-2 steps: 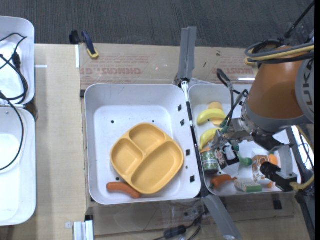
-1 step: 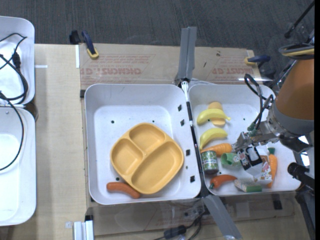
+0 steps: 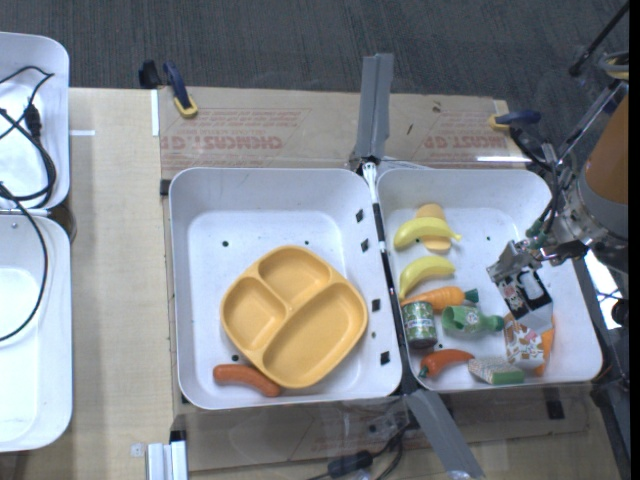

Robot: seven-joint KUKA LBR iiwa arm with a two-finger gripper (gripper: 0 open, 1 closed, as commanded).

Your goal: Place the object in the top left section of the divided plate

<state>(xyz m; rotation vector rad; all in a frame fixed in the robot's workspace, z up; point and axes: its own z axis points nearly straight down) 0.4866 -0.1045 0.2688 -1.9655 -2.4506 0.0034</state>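
Two bins side by side. In left bin (image 3: 180, 268): yellow plate (image 3: 293, 315), three sections, lying flat and turned at a slant, nothing in any section. Just beside its lower left rim, an orange-red sausage (image 3: 245, 377), touching or nearly so.

In right bin (image 3: 470, 193), a cluster along the left half: two bananas, upper (image 3: 425, 233) and lower (image 3: 426, 271); below them a carrot (image 3: 440, 297), a green can (image 3: 419, 323) upright, a green bottle (image 3: 470, 319) on its side, a second carrot (image 3: 445, 360) near the front wall. Further right, a pale packet (image 3: 497, 372) and an orange-and-white carton (image 3: 525, 343), tilted. Cannot tell which of these counts as the object; all well apart from the plate.

Gripper (image 3: 518, 268) low over the right half of the right bin, just above the carton, pointing down and left. Apart or together: cannot tell, too small and muddled against a dark shape beneath. Nothing seen clamped in it. Arm (image 3: 610, 168) cut off by the right edge, orange band partly showing.
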